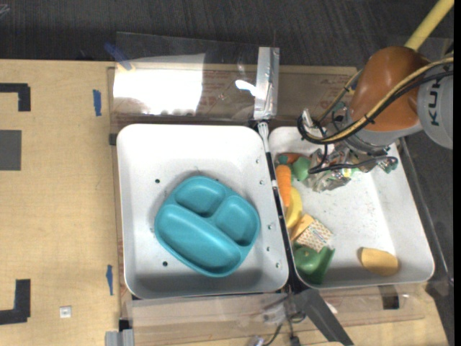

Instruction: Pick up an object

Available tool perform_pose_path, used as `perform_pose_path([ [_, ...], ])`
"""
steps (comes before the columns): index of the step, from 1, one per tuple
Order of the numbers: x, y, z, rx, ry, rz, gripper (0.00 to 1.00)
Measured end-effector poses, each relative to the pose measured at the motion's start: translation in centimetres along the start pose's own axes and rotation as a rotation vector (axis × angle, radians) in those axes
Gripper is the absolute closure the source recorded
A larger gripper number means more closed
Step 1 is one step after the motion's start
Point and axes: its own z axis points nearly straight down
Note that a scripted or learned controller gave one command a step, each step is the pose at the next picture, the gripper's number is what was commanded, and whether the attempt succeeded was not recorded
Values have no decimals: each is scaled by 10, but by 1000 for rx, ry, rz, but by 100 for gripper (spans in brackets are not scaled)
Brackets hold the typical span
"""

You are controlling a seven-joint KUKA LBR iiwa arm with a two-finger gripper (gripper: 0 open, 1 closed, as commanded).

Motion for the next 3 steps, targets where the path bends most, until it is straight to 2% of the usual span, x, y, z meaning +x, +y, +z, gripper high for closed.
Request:
perform_pose_path([
  [1,-51,53,-112,-3,-2,53,100],
  [2,-14,69,-185,-5,8,258,100],
  [3,-61,20,-199,-8,11,316,100],
])
